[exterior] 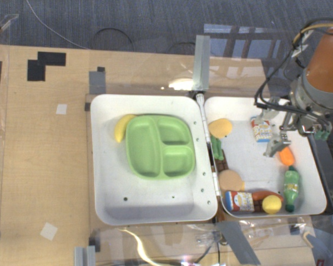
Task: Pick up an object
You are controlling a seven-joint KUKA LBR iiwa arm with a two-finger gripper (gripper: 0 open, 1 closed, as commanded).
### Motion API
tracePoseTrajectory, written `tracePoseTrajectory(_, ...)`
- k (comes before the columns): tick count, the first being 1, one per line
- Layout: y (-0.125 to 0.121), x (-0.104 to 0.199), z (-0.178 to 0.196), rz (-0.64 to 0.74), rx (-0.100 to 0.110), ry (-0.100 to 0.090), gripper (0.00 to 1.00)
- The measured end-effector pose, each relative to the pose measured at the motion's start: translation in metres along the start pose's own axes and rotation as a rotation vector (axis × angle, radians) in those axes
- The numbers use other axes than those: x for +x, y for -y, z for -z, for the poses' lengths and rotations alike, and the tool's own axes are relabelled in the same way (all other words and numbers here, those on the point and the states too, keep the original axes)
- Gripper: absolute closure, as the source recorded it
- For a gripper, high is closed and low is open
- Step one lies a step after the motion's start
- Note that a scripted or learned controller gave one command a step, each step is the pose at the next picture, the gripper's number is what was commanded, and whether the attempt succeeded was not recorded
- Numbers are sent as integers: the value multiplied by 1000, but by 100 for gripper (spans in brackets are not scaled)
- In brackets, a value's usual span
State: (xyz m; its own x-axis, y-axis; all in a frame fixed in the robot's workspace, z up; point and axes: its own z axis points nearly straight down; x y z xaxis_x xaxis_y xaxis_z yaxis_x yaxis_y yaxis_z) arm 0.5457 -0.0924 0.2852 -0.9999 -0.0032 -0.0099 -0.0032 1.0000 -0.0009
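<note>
Two smooth white bins; metal gripper beside rounded orange, jaw state unclear.

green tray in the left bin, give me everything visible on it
The green tray is a light green divided plate with rounded corners and what looks like matte plastic. Raised ridges split it into three compartments: one long one on its left, two smaller on its right. It lies flat, slightly rotated, in the upper middle of the left bin. A banana rests against its upper left edge, partly hidden under it. Its compartments hold nothing.
</note>
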Motion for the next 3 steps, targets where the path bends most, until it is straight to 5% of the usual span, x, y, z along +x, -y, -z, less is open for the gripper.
tracePoseTrajectory(1, 48, -2, -150, 205, -3, -11, 0)
tracePoseTrajectory(2, 69, -12, -195, 198, 2, 7, 0)
tracePoseTrajectory(3, 113, -80, -197, 574, 1, 3, 0)
